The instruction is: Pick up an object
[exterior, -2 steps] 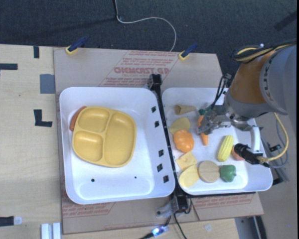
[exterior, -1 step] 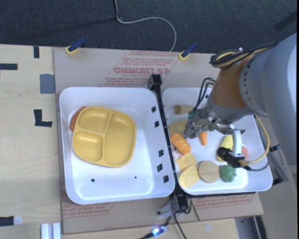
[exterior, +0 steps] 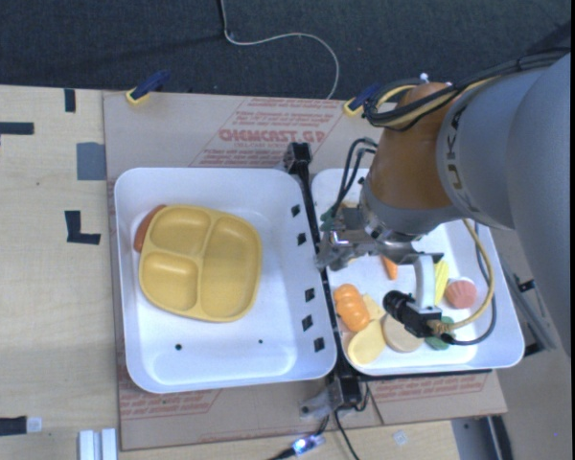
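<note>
Hanging over the right bin (exterior: pixel 498 353) beside toy food (exterior: pixel 350 300), the pincer (exterior: pixel 350 247) hides its state.

The arm (exterior: pixel 460 161) covers much of the right bin (exterior: pixel 498 353) and runs off the right edge. A reddish thing (exterior: pixel 144 226) lies mostly hidden under the yellow tray (exterior: pixel 199 262). The gripper's fingers cannot be made out.

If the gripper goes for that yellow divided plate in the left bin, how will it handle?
The yellow divided plate looks like rigid moulded plastic, so probably stiff and light for its size. It is wide and lies flat in the left bin, so a top grasp likely fails; its raised rim seems the only hold. Its glossy surface may slip.
</note>
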`<state>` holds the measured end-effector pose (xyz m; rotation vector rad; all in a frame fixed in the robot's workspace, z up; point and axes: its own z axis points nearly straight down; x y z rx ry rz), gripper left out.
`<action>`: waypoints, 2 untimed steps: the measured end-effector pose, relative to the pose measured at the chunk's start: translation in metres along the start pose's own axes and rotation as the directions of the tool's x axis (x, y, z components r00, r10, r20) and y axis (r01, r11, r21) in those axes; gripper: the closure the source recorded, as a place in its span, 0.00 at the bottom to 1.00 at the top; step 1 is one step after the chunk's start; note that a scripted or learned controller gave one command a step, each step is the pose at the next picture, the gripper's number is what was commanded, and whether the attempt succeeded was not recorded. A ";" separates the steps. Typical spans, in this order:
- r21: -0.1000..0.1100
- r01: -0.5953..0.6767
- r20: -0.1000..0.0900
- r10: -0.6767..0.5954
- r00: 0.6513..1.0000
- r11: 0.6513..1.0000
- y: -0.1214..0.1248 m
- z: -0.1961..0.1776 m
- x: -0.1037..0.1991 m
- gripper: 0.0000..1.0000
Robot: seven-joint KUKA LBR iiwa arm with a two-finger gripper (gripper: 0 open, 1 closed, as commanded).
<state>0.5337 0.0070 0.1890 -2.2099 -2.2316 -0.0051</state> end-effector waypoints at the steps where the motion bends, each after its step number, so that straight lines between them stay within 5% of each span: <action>1: -0.011 -0.006 0.002 0.006 1.000 1.000 -0.028 -0.130 0.002 1.00; 2: -0.011 0.004 -0.003 -0.004 1.000 1.000 -0.049 -0.252 0.096 1.00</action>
